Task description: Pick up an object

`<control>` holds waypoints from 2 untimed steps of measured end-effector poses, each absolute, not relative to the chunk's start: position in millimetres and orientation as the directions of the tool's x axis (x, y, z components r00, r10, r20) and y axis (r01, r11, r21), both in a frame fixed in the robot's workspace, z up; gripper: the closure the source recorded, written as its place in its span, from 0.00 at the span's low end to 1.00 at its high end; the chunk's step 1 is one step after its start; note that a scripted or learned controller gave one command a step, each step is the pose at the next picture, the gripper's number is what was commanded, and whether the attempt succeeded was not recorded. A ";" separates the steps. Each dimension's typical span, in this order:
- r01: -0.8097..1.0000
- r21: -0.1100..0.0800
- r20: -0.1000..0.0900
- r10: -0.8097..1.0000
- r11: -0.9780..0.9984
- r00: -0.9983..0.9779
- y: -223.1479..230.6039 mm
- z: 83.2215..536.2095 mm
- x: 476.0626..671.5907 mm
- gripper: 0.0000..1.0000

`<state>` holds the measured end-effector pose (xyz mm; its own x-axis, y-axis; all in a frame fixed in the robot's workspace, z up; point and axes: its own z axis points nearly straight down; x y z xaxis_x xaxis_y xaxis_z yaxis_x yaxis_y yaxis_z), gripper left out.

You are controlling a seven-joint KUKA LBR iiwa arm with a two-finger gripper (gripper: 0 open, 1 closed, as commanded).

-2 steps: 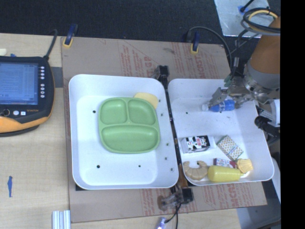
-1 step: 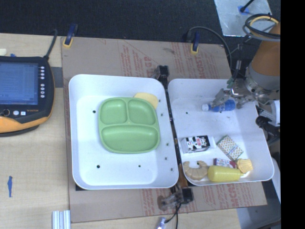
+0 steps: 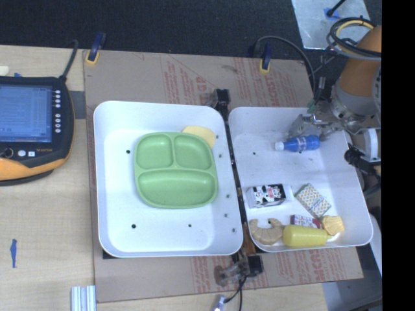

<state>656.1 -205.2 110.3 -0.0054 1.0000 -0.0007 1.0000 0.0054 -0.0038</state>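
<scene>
Surface (image 3: 45, 225): pale wood, with a brown cardboard sheet (image 3: 168, 76) under both bins; the sheet bears faded red print, too faint to read.

Left edge of the surface: a handheld control pendant (image 3: 32, 128), dark body with orange trim and a lit blue screen; its screen text is too small to read and its left part is cut off.

Left bin (image 3: 117, 232): white and shallow. A green divided plate (image 3: 175, 170) of three compartments lies near its centre. A pale yellow piece (image 3: 200, 135) is tucked against the plate's far right corner, partly hidden by it.

Right bin (image 3: 259, 128): white and shallow. Near its far right corner lies a small blue bottle (image 3: 299, 144) with a white cap, on its side, cap pointing left; its label is unreadable. Along the near edge: a black and white printed box (image 3: 268, 195), print not legible; a tan checked packet (image 3: 312, 201); a beige ring-shaped piece (image 3: 267, 230); a yellow bottle (image 3: 303, 236) on its side; a small yellow piece (image 3: 333, 225) at its right end. These overlap closely and their edges are hard to separate.

Pincer (image 3: 319, 123): metallic, over the far right corner of the right bin, just above the blue bottle's right end. Whether it is open or closed cannot be told. The arm (image 3: 356, 76) is cut off at the right.
</scene>
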 end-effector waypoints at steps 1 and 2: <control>1.000 -0.004 -0.002 1.000 0.007 -0.007 -181.1 92.3 649.6 0.00; 1.000 -0.002 0.000 1.000 0.003 -0.003 -211.9 92.6 656.5 0.00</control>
